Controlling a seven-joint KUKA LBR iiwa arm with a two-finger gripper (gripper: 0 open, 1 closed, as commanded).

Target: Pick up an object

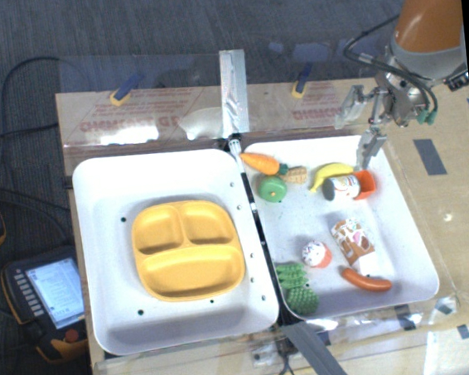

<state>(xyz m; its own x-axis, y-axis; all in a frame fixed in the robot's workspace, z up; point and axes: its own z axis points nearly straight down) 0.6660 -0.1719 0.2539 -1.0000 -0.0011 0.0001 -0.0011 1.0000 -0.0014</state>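
My gripper (365,131) hangs over the far right corner of the right bin (406,231), open, with nothing between its fingers. Just below and left of it lie a yellow banana (331,174) and a red and white can (354,185). Further left are an orange carrot (261,163), a green round fruit (272,189) and a small corn cob (296,173). Nearer the front sit a white and orange ball (315,254), a brown and white packet (353,241), a red sausage (365,279) and a bumpy green vegetable (296,286).
The left bin (103,205) holds a yellow divided plate (187,247). A metal post (233,91) stands behind the wall between the bins. Handheld screens (46,294) and cables lie left of the bench.
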